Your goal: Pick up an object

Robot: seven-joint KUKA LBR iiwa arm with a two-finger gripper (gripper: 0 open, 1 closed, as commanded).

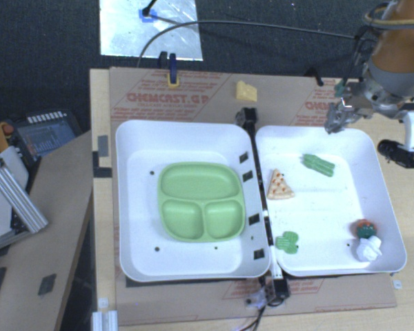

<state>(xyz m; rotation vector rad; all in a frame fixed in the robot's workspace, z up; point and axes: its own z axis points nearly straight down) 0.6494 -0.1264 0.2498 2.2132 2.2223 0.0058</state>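
The right bin (372, 185) holds a pizza slice toy (279, 185) near its left wall, a green ridged piece (318, 164) at the back, a small green leafy piece (287, 241) at the front left, and a white toy with a red and green top (366, 241) at the front right. My gripper (337, 119) hangs above the back rim of the right bin, up and to the right of the green ridged piece. Nothing shows between its fingers.
The left bin (134, 157) carries a green divided plate (199, 201). A yellow block (246, 91) lies on the cardboard behind the bins. A blue and yellow clamp (172, 69) grips the board's far edge. Grey equipment stands at the left.
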